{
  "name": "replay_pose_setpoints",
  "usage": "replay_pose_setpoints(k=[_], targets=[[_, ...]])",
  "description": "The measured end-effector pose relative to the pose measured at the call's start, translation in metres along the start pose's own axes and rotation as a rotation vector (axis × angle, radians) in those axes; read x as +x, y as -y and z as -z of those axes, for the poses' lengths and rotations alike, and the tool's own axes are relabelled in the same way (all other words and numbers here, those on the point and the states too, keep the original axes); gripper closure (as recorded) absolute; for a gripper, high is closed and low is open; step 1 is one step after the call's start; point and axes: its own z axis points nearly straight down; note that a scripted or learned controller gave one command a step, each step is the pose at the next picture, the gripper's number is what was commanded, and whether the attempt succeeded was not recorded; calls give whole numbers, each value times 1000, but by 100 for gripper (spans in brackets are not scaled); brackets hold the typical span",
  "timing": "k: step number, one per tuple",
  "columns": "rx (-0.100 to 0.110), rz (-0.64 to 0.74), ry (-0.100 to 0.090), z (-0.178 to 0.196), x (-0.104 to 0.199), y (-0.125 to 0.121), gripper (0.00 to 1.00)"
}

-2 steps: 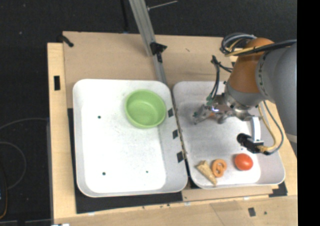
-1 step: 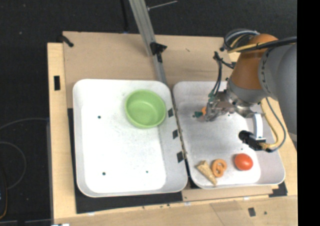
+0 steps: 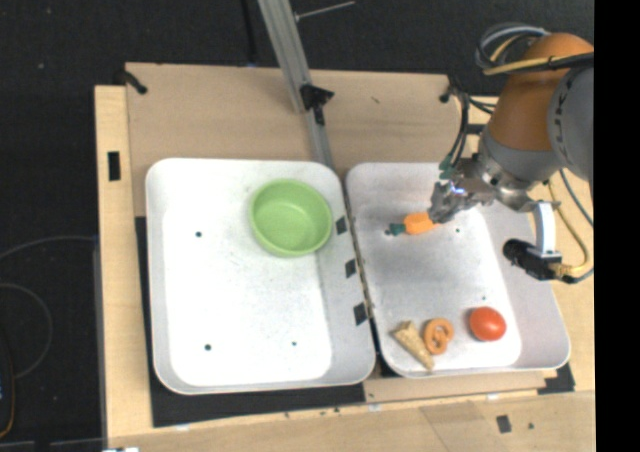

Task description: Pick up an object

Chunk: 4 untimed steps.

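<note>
Resting by gripper [image 3: 445, 202], grip state indiscernible: toy carrot [image 3: 416, 225], likely light, rigid, smooth; grasp across orange body, right bin [image 3: 520, 355].

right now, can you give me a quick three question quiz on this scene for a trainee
1. True or false: the green bowl sits in the right bin.
2. Which item lies nearest the pincer? A) red tomato B) toy carrot C) pretzel
3. Fill in: the pretzel lies between the tan wedge and the ____.

Key: 1 false, it sits in the left bin; 2 B; 3 tomato.
</note>
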Motion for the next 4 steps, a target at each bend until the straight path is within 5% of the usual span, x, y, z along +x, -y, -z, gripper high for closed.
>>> replay_pose_setpoints(k=[1,4], targets=[[2,7,-1,43,-1,-2,100],[9,11,-4,37,142,14,100]])
